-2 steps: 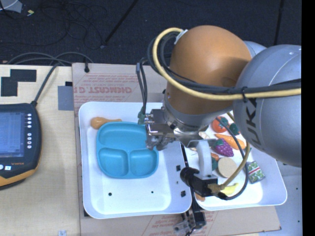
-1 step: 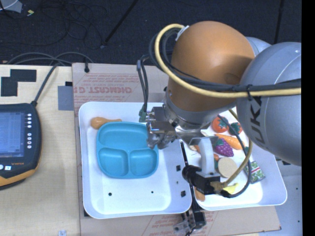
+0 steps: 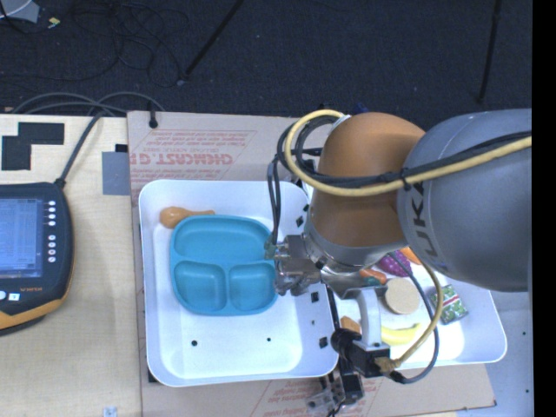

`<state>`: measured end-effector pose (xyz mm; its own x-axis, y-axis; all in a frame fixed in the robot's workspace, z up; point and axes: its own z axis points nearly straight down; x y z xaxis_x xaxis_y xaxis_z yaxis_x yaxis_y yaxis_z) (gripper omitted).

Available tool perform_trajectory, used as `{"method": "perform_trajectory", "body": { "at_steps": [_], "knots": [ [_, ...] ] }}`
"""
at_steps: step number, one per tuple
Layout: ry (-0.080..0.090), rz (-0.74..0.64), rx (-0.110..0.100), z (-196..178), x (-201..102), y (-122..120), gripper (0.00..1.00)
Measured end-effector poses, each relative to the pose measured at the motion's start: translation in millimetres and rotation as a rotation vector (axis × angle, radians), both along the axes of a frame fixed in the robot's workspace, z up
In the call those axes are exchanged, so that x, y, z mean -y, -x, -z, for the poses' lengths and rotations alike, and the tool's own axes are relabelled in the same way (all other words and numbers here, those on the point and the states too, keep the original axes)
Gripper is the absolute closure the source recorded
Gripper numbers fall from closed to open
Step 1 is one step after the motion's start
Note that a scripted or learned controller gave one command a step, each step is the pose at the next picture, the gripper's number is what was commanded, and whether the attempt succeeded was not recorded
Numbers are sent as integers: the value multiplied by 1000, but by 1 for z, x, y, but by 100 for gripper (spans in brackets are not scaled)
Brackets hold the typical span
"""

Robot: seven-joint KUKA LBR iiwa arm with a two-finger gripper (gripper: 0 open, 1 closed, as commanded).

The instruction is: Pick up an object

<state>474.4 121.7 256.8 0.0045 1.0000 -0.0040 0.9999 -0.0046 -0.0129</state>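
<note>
The grey arm with its orange band (image 3: 365, 181) hangs over the seam between the two white bins. Below the wrist, my gripper (image 3: 291, 274) sits low at the right edge of a blue divided plate (image 3: 221, 263) in the left bin (image 3: 165, 346). The wrist hides the gripper's tip. A tan spoon-like piece (image 3: 181, 216) lies just behind the plate. Beside the arm in the right bin (image 3: 486, 346) are a tan round disc (image 3: 401, 298), a yellow banana (image 3: 400, 333), a purple item (image 3: 401, 259), a green patterned packet (image 3: 450, 304) and a small orange piece (image 3: 350, 324).
Yellow and black cables (image 3: 300, 146) loop around the wrist and trail down past the front rim of the bins (image 3: 347, 380). A teach pendant (image 3: 30, 246) lies on the bench to the left. The bins rest on brown cardboard (image 3: 200, 146).
</note>
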Motion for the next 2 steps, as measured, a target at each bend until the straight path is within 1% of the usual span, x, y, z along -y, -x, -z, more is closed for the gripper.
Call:
{"method": "perform_trajectory", "body": {
  "at_steps": [1, 2],
  "knots": [
    [-4, -4, 15, -82, 16, -3, 100],
    [-8, -11, 21, -188, -41, -2, 100]
  ]
}}
